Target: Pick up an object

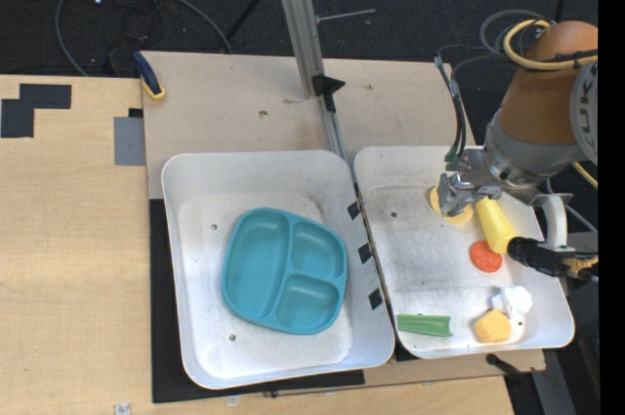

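My gripper (457, 196) hangs low over the back right part of the right bin (410, 237), directly above a small pale yellow object (441, 204) that peeks out at its left. A yellow cylinder (494, 222) lies just to the right of the gripper, with a red-orange round piece (485, 256) at its near end. Near the front of the right bin lie a green flat strip (424, 325), a yellow-orange block (493, 327) and a small white piece (516, 299).
The left bin (195, 208) holds a teal divided plate (285, 270). A metal post (300, 22) rises behind the bins. Black clips (363, 252) sit along the seam between the bins. The arm's orange band (549, 81) looms at the right.
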Robot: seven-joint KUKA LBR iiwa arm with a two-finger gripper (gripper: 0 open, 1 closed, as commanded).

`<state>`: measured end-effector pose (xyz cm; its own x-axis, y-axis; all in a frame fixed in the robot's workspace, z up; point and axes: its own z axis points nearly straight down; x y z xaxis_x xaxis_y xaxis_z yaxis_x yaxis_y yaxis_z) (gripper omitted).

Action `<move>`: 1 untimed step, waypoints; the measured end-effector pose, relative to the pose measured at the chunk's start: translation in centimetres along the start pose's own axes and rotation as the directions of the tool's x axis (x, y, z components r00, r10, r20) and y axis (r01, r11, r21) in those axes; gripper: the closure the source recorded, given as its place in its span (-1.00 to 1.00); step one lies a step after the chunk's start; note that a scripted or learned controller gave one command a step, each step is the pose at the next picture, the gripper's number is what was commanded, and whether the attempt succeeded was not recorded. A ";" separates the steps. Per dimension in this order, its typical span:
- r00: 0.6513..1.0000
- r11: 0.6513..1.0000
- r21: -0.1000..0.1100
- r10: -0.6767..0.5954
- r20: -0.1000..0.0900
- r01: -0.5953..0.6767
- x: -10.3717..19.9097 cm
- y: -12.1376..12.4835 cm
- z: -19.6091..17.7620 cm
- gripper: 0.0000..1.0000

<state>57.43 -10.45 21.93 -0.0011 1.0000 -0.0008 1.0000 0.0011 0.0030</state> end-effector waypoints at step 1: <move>1.000 1.000 0.001 -0.001 0.000 0.001 0.5 0.9 -5.3 1.00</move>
<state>58.32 -9.93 27.23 -0.0017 1.0000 -0.0005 1.0000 0.0017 0.0018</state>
